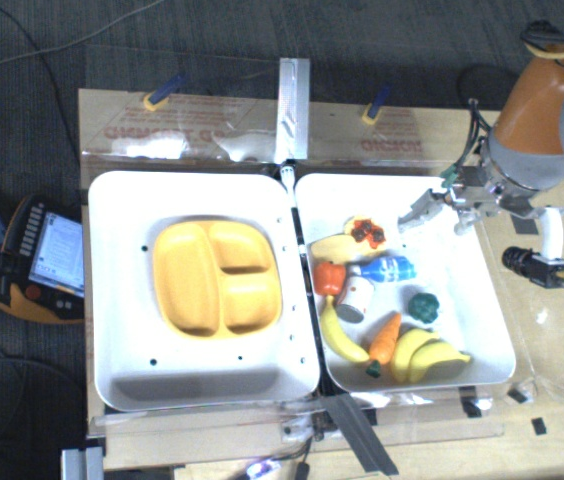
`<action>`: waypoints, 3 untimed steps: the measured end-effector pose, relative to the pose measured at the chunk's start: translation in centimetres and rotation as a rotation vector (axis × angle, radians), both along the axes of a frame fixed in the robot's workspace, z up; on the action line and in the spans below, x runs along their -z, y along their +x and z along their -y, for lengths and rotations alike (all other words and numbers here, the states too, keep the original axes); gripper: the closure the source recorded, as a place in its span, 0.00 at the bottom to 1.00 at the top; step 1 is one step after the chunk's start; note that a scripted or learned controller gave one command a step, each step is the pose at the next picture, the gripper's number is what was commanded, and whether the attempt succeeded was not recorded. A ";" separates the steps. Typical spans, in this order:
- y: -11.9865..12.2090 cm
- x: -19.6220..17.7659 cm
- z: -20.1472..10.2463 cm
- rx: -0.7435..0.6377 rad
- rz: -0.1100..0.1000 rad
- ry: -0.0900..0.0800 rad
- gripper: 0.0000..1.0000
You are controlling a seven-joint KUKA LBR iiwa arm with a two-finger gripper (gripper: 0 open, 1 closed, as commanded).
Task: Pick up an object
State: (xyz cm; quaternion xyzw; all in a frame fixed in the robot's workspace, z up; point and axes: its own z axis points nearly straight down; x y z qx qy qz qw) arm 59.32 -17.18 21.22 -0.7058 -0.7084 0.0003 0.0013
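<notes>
Camera view. The arm enters from the right and carries the gripper above the upper right part of the right bin. The fingers appear spread, one reaching toward the bin's centre and one pointing down; nothing lies between them.

The candidate objects lie in the right bin, below and to the left of the gripper. Nearest is a pale item with an orange and dark patch, close to the left finger but apart from it. Just below it lies a blue and white bottle, long axis running roughly left to right. Its label carries print too small to read. Further down are a green object, a carrot lying on a diagonal, a banana bunch and a single curved banana along the left wall. A small red item and a white cylinder sit between them.

The left bin holds a yellow divided tray.

Judgement: the coming move is a descent down and left; the bottle's axis lies across the approach.
</notes>
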 end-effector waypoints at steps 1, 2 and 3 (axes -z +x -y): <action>-1.0 11.9 -0.2 -0.099 0.001 0.000 0.00; -1.0 11.0 -0.3 -0.100 0.001 0.002 1.00; -0.8 11.9 -6.5 -0.460 0.018 -0.012 1.00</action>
